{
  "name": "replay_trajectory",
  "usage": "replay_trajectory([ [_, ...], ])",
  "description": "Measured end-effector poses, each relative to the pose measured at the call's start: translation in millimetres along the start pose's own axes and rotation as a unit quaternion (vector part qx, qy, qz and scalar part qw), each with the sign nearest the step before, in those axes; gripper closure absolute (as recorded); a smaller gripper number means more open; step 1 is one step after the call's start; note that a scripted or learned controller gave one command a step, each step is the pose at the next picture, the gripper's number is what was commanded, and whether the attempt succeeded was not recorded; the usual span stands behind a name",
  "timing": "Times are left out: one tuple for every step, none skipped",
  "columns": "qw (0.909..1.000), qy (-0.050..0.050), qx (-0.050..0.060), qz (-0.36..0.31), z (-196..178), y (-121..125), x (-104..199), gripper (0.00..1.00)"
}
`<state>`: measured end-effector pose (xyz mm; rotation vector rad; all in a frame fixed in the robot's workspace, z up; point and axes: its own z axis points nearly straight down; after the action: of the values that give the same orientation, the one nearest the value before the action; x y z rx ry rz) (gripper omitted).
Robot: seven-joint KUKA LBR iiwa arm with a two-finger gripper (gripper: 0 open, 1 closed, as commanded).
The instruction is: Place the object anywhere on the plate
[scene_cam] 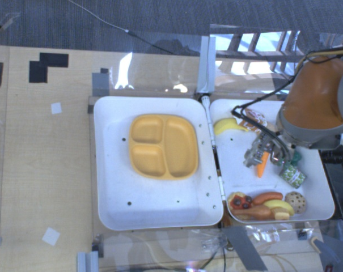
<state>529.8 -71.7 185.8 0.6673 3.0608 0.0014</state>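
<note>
Camera view shows the left bin (111,208) holding a yellow three-part plate (162,146). Right bin (324,205) holds toy food: banana (228,126), sausage (267,197), green packet (292,174). Gripper (263,158) is clamped on a small orange carrot (262,166) over this bin.

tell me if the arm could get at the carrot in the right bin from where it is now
Probably yes: the gripper hangs right at the carrot, with nothing lying over it.
</note>
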Motion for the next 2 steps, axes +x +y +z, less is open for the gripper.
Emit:
replay_trajectory([
  [0.9992,0.001,-0.002,-0.040,-1.4,92.4,16.8,1.00],
  [0.9979,0.001,-0.003,-0.065,-13.5,164.0,25.7,1.00],
])
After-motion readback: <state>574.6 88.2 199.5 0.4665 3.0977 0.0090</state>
